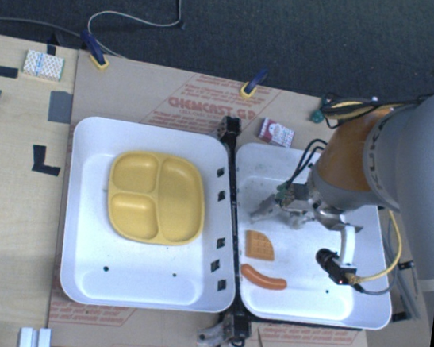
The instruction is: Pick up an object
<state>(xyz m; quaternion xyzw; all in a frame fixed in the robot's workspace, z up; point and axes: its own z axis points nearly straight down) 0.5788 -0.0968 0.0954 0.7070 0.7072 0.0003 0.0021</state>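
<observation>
Two toy foods lie in the right bin [304, 263]: an orange-brown waffle piece [260, 245] and, just in front of it, an orange sausage [264, 279]. My gripper [266, 209] hangs low over the right bin's left-middle part, a little behind the waffle piece and apart from it. I see nothing held in it. The grey arm with its orange band [347, 159] covers the right bin's back right part. A yellow divided plate [155, 198] rests in the left bin [139, 274].
A black clamp strip [226, 210] runs between the two bins. A small red and white packet [275, 132] lies on the cardboard behind the right bin. Yellow and blue clips [252, 85] hold the cardboard's back edge. A yellow cable [384, 268] loops off the wrist.
</observation>
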